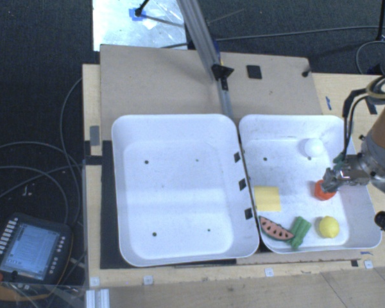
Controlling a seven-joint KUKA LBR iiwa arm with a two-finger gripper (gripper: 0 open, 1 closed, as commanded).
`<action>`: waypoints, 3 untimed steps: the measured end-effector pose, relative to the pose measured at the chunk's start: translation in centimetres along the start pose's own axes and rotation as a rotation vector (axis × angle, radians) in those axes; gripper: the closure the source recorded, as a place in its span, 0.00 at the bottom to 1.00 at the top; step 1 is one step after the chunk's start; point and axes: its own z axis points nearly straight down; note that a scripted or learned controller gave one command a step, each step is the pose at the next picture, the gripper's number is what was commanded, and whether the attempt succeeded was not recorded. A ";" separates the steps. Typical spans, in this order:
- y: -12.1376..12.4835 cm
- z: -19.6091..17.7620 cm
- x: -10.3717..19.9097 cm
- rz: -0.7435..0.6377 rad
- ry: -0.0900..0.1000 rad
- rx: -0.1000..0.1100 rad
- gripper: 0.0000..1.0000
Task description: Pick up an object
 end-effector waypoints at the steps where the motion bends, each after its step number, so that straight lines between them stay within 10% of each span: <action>1: 0.9 0.6 4.8 -0.004 0.001 0.002 1.00; 3: 3.1 -0.4 15.2 -0.004 0.002 0.002 1.00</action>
